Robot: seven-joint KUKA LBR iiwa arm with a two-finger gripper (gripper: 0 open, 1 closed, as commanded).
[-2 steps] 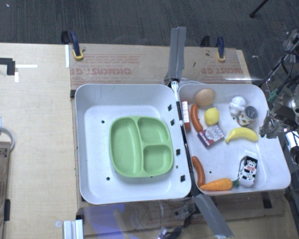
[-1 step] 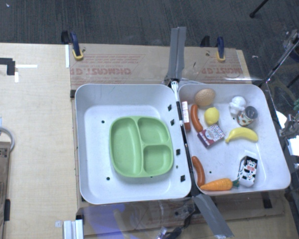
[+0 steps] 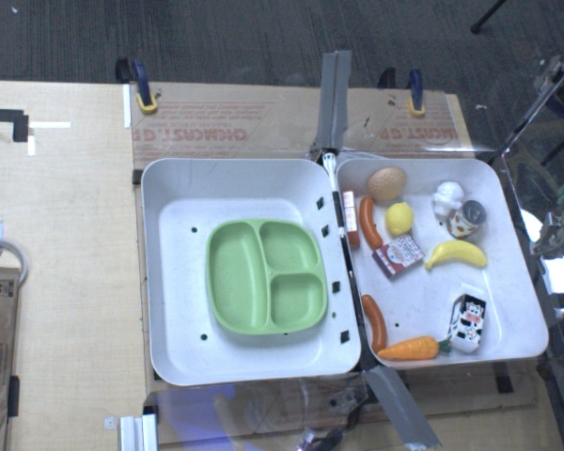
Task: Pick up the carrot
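two white bins sit side by side on the bench; the left bin (image 3: 169, 280) holds a green tray (image 3: 266, 276) with three compartments; the right bin (image 3: 512, 252) holds the small things; the carrot (image 3: 410, 349) lies flat by the near wall, tip toward a sausage (image 3: 374, 321), leafy end just beside a cow-print carton (image 3: 468, 322); a banana (image 3: 456, 254) lies mid-bin, right of a red packet (image 3: 398, 255); a second sausage (image 3: 369, 222), a lemon (image 3: 399, 218) and an egg (image 3: 386, 183) sit toward the far wall.
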